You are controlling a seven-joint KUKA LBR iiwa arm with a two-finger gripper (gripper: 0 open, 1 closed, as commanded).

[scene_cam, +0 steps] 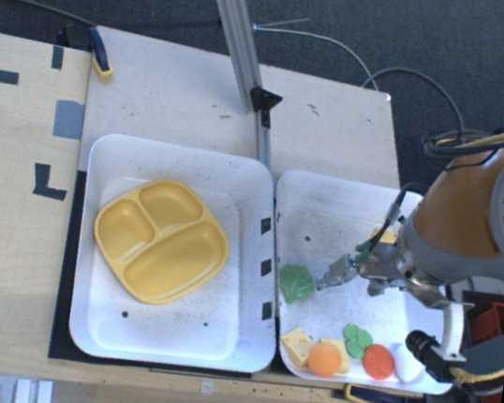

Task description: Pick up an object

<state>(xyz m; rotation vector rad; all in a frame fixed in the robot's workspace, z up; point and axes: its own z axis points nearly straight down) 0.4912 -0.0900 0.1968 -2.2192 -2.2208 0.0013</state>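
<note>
Two shallow white bins side by side on the counter (184, 90), viewed from above at a slant. Left bin (87, 312): one yellow divided plate (161, 240) with three compartments, lying flat near the middle, nothing on it. Right bin (328, 203): green leafy piece (296, 283) on the bin floor near the left wall, roughly midway along its length. Clustered along the near edge of the same bin: yellow wedge-shaped piece (296, 345), orange round piece (327, 359) just beside it, small green piece (358, 340) above and to the right, red-orange round piece (379, 361), then a white piece (408, 367) at the corner. Grey arm (467, 220) with orange band entering from the right, bent over the right bin. Gripper (333, 275) low over the bin floor, tip pointing toward the green leafy piece and just beside its right edge; actual contact not discernible. Finger spread too small and blurred to judge; cannot tell whether open or closed, and nothing seen between the fingers. Metal rail (237, 27) running diagonally from the top of the view down to the gap between the bins. Yellow-and-blue clamp (100, 53) at the far left corner of the counter. Dark tape marks (47, 178) on the wooden surface at left.
</note>
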